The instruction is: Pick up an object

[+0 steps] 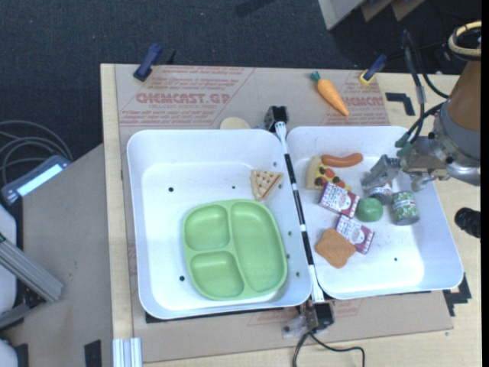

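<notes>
Tabletop point(191, 98) of brown board carrying two shallow white bins side by side.

Left bin point(153, 174): green divided plate point(233, 248) with three compartments, lying toward the near edge; waffle-patterned wedge point(265, 183) near the right wall, just beyond the plate.

Right bin point(428, 258): hot dog point(341, 160) at the far side; pizza slice point(319, 173) just beside it; two small red-and-white packets, one point(337, 199) mid-bin and one point(356, 235) nearer; toast-coloured piece point(335, 248) touching the nearer packet's left end; green ball point(370, 209) between the packets and a green-labelled can point(404, 208) lying tilted.

Outside the bins: toy carrot point(331, 93) on the board beyond the right bin; blue clips point(147, 63) at the far corners.

Arm: reaches in from the right, pincer point(382, 176) hanging low over the right bin's far half, just above the green ball and can. Whether its fingers are apart or together cannot be told; nothing is seen held between them.
</notes>
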`<state>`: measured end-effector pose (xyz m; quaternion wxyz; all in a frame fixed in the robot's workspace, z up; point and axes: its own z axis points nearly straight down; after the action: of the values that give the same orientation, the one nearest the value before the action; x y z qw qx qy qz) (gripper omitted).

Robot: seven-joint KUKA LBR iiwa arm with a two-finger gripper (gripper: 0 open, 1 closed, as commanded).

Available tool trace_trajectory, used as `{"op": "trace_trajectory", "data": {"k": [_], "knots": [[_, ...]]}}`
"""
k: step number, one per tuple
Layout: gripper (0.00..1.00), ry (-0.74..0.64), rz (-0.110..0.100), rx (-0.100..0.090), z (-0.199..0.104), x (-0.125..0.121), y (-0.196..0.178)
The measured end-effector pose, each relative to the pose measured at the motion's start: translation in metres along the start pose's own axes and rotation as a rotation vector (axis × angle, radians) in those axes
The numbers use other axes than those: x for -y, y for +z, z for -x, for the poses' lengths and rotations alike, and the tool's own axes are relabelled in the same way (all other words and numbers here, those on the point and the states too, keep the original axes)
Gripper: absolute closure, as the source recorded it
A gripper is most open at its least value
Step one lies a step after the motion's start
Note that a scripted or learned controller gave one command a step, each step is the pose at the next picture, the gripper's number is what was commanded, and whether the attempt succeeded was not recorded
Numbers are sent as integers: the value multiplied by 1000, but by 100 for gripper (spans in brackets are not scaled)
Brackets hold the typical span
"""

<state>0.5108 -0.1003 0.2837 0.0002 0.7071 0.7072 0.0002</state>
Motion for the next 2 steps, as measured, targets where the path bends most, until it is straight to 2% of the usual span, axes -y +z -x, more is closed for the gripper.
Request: {"op": "trace_trajectory", "data": {"k": [1,2], "knots": [[0,2,-3,0,60,-47,83],[0,-1,3,-2,65,-47,196]]}}
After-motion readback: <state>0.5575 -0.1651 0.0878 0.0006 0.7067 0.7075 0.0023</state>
